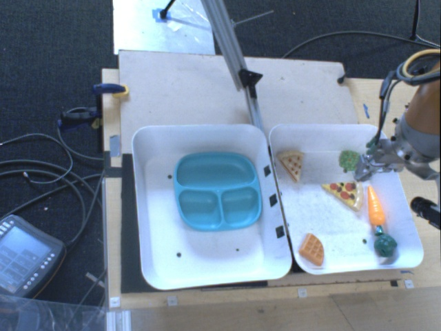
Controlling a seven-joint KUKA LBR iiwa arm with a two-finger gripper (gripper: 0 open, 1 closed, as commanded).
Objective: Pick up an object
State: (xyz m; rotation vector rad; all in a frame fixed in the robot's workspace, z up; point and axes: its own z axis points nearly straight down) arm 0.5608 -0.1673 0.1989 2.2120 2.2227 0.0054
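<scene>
The hand (363, 169) is hovering at the right of the frame, over the right bin (413, 254) — its opening cannot be told, and nothing is showing in its grip. Lying in that bin are a green broccoli piece (349, 159) just beside the hand, a pizza slice (345, 193), a carrot (375, 209), a waffle (311, 249) and a wedge (292, 164). The left bin (155, 254) is carrying a blue divided plate (218, 189).

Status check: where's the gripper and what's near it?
Gripper low in right bin, beside broccoli. Pizza slice just below. Nothing seen gripped.
</scene>
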